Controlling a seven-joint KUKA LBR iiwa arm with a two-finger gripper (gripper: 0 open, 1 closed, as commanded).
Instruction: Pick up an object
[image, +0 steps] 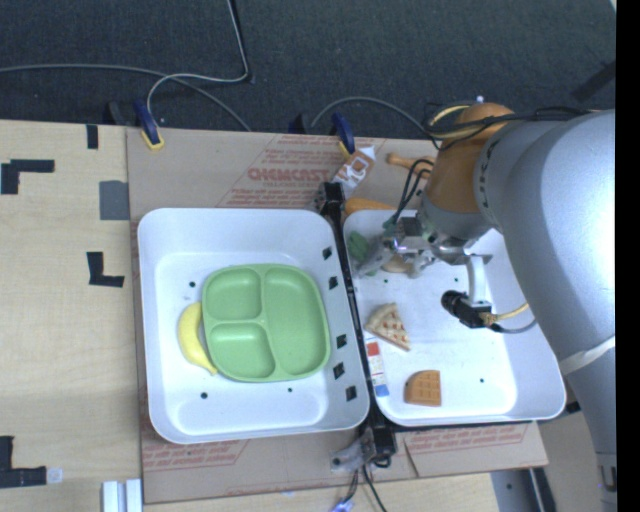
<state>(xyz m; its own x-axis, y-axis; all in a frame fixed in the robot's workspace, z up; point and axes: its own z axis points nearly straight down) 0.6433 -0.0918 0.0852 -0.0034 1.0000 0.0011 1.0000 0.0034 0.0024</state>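
Observation:
My gripper (402, 247) hangs low over the far left part of the right bin (505, 385), under the grey arm with its orange band (455, 175). Right beside it on the left lies a green object (367, 251), partly covered by the gripper. A tan bit (399, 265) peeks out just below the gripper. Nearer the front of this bin lie a triangular pizza-like slice (389, 326) and an orange waffle-like piece (423, 388). A small red and white item (375, 360) rests along the bin's left wall.
The left bin (170, 235) holds a green divided plate (267, 322) with a yellow banana (192, 339) tucked against its left side. A black divider (345, 300) runs between the bins. Cables and clips lie on the cardboard behind.

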